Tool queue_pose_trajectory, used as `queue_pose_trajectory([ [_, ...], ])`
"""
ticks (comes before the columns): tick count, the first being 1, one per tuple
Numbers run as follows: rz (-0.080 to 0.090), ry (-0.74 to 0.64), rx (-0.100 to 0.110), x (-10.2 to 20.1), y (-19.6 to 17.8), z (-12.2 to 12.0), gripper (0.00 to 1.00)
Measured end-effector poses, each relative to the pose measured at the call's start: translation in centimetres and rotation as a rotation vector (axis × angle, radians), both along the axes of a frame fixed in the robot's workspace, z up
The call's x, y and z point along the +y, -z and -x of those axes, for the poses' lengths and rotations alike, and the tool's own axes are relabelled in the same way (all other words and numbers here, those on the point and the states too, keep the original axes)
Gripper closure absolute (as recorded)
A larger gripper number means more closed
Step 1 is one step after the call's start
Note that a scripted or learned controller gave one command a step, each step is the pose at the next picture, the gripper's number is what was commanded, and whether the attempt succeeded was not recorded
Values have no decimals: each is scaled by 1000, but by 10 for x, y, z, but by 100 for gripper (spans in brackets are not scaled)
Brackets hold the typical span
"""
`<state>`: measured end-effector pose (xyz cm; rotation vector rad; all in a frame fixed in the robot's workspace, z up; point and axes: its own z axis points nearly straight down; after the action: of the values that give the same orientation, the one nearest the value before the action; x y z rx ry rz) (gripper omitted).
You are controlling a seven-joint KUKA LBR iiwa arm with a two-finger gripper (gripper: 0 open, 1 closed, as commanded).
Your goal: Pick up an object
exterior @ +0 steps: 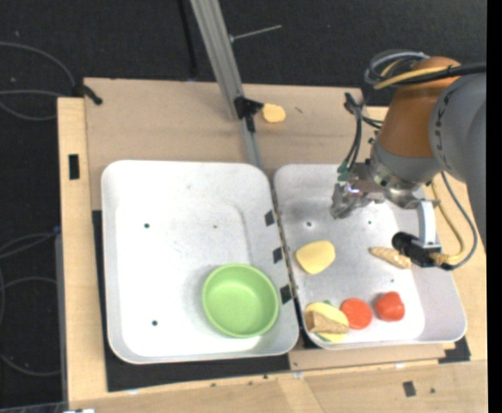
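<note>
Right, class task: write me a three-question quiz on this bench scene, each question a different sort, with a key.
1. True or false: the green bowl sits in the left bin.
2. Which lies nearest the gripper? A) yellow piece B) red tomato-like piece C) green bowl
3. Fill in: a small yellow item lies on the ____, outside both bins.

Key: 1 true; 2 A; 3 bench.

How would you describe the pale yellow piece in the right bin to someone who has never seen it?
Look in the right bin, near its left wall. The pale yellow piece lies alone at mid-height, above the two red items; it is smooth, rounded and plain yellow.
</note>
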<state>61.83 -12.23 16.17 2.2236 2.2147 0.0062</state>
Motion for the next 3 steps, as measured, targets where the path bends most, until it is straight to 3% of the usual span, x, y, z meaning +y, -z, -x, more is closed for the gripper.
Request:
queue_pose_trajectory([
  [1, 1, -6, -1, -1, -43, -2, 100],
  [3, -2, -12, 2, 101, -61, 23, 100],
])
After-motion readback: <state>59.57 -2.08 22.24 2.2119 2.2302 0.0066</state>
